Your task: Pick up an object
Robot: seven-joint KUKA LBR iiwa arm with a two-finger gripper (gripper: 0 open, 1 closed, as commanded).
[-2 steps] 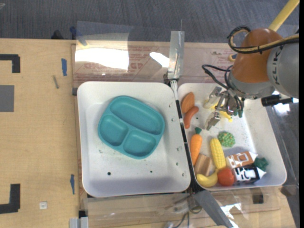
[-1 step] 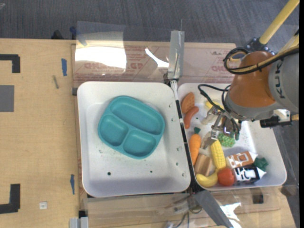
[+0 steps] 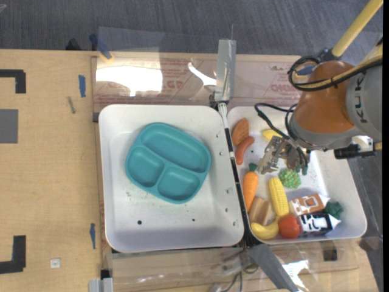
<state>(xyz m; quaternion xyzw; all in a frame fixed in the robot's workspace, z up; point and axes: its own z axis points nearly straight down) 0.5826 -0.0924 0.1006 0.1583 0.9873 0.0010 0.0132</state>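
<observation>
Bright, even overhead light leaves soft short shadows, a white glare patch flares on the clear sheet [image 3: 130,78] behind the bins, and focus looks slightly soft throughout.

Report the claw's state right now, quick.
Claw: cannot be told; it hangs over the right bin, above the toy food, with nothing visibly held.

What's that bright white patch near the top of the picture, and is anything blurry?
In the camera view, the white patch is glare on clear plastic sheeting behind the left bin; the teal tray looks sharp, while the claw is slightly smeared and hard to read.
</observation>
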